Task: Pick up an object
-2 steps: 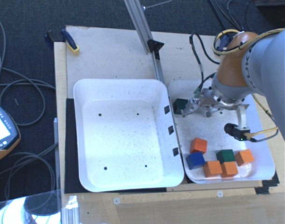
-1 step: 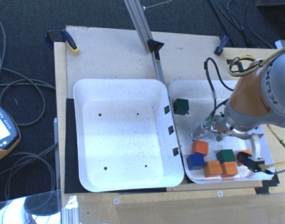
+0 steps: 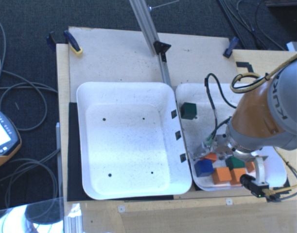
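The claw (image 3: 225, 155), its grip impossible to tell, hangs over stiff, light blocks (image 3: 221, 175); pinch the blue block's (image 3: 203, 167) flat sides at seven o'clock.

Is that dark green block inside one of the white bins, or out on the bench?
Inside. The dark green block sits on the floor of the right bin, near its far end, apart from the blocks clustered by the arm.

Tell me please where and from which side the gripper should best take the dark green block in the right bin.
Judging by this view, grip the dark green block across two opposite side faces, coming straight down from above. It stands alone on bare floor at the far end of the right bin, apart from the blue and orange blocks, so fingers should fit on either side. Its height is hard to judge.
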Motion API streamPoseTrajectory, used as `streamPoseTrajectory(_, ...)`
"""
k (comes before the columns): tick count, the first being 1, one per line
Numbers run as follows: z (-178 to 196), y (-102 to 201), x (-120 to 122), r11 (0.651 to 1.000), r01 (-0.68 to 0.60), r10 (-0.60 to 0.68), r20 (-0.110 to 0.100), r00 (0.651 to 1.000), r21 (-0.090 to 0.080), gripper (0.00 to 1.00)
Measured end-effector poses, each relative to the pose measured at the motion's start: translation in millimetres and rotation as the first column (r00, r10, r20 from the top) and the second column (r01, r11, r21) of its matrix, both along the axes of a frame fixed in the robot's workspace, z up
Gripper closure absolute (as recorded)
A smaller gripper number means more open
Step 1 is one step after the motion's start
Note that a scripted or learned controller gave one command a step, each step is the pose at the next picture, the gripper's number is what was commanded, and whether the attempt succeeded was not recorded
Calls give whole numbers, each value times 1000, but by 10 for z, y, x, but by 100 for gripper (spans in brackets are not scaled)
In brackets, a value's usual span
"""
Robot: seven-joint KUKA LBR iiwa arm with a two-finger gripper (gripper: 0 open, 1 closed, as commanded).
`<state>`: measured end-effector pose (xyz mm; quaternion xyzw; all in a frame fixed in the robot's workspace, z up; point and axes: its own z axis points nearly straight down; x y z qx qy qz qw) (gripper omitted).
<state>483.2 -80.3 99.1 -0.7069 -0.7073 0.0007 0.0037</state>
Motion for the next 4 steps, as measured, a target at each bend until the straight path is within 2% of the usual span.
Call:
streamPoseTrajectory(1,4,-48,-27,1000,1,-1,4,1000,-2,0)
streamPoseTrajectory(2,108,-42,-17,1000,0,0,7,1000,-2,100)
streamPoseTrajectory(3,1044,899,-7,1000,-11,11,14,1000,0,100)
streamPoseTrajectory(4,1732,929,-10,1000,-3,3,14,1000,-3,100)
